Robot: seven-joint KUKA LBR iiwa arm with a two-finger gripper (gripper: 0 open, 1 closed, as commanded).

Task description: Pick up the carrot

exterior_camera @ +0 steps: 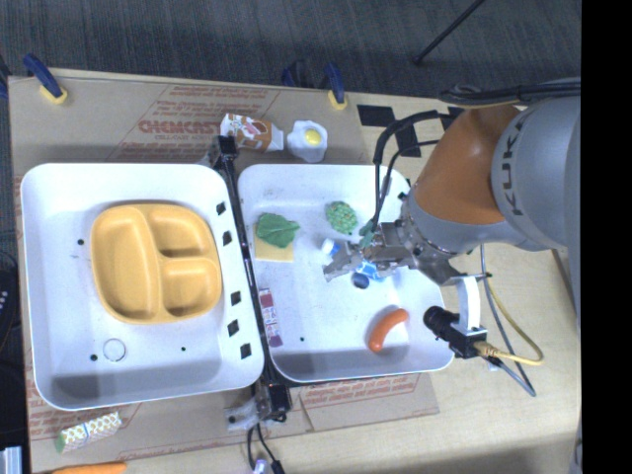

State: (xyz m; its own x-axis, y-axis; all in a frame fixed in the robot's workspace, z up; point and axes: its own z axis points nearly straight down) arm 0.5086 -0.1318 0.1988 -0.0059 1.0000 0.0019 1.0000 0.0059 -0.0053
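I am holding the claw (341,263) above the bin (296,355); the carrot (387,329) is lying below-right, ungrasped. Finger state: cannot tell.

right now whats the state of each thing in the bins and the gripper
carrot: lying loose near the right bin's front edge, not gripped
gripper: over the right bin, apart from the carrot
yellow tray: lying in the left bin
green leafy piece: resting on a yellow slab
right bin: holds the toys

Dark grey carpet (197,13) lies beyond the cardboard-covered bench (178,117); blue clamps (44,77) grip the bench's far edge.
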